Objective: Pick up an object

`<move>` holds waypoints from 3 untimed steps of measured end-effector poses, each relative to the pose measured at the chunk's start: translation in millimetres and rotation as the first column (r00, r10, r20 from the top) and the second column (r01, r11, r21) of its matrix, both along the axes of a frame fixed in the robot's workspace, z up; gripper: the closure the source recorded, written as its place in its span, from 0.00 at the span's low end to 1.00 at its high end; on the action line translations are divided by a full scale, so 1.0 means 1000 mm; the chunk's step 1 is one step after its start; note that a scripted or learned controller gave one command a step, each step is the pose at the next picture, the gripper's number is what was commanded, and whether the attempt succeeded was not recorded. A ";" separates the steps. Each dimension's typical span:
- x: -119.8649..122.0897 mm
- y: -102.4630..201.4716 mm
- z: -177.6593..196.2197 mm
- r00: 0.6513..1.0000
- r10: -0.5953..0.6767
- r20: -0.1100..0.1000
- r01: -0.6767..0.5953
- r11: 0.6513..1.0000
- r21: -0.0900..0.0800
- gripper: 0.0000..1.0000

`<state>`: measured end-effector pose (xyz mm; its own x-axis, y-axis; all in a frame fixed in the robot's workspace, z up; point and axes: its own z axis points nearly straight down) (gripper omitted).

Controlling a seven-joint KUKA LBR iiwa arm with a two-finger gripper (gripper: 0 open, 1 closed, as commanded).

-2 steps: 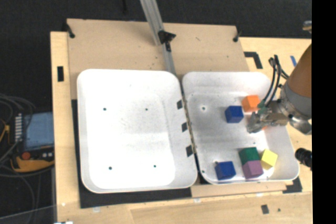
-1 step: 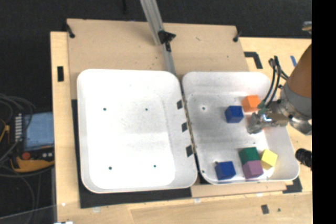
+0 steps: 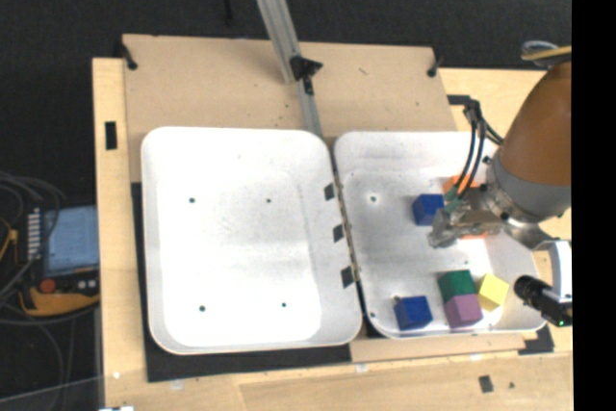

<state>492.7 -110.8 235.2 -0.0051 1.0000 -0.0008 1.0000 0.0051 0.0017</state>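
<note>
Tan wood makes up the bench (image 3: 111, 207), which stands on a black floor, with a paler brown board (image 3: 212, 82) laid across its far half. At the far left, off the bench edge, lie dark cables (image 3: 24, 207), a blue box (image 3: 72, 239) and a black and orange device (image 3: 60, 294). No writing or brand can be read anywhere.

On the bench the left bin (image 3: 241, 236), white and shallow, shows a grey smudged floor with four small dark dots. A grey metal rail (image 3: 269, 5) slants down from the top edge to the seam between the bins, where small black clips (image 3: 340, 231) sit along the shared rims.

Next comes the right bin (image 3: 385, 236). A blue block (image 3: 428, 210) lies near its middle, just left of the gripper (image 3: 454, 228). A second blue block (image 3: 413, 312) rests by the near rim. Further right sit a green block (image 3: 456, 284), a purple block (image 3: 464, 309) touching it on the near side, and a yellow block (image 3: 493, 291) just beside both. An orange object (image 3: 454, 183) peeks out behind the gripper. The gripper hangs low over the bin floor; whether it is spread or closed cannot be told, and nothing is seen held in it. Black and orange cables (image 3: 474, 154) run up to the arm (image 3: 539, 149), grey with an orange band.
</note>
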 end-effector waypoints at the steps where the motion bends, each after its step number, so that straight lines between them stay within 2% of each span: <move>1: -0.006 0.057 0.003 1.000 0.004 0.000 -0.004 1.000 0.003 1.00; 2: 0.004 0.108 -0.006 1.000 0.002 -0.002 -0.002 1.000 0.002 1.00; 3: 0.012 0.165 0.003 1.000 0.004 -0.001 -0.004 1.000 0.003 1.00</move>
